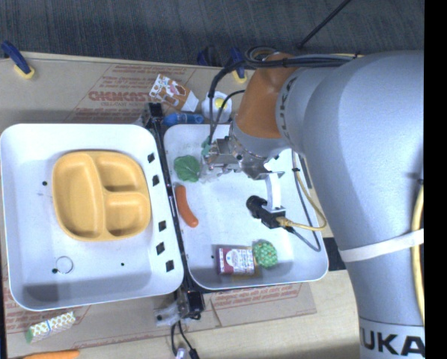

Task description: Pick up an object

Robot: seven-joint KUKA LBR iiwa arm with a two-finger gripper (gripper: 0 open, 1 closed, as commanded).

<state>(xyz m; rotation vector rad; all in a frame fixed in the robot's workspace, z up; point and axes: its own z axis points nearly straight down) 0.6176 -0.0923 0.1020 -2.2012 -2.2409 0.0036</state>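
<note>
green object (186, 167) and sausage (186, 206) lie in right bin (313, 264); gripper (216, 158) finger state unclear

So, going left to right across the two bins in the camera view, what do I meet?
Yellow divided plastic tray → orange toy carrot → dark red labelled packet → round green dotted toy.

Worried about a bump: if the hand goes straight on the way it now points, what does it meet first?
Probably the green leafy item in the right bin, directly ahead of the hand and very close. Height above it is unclear from this slanted view.
</note>
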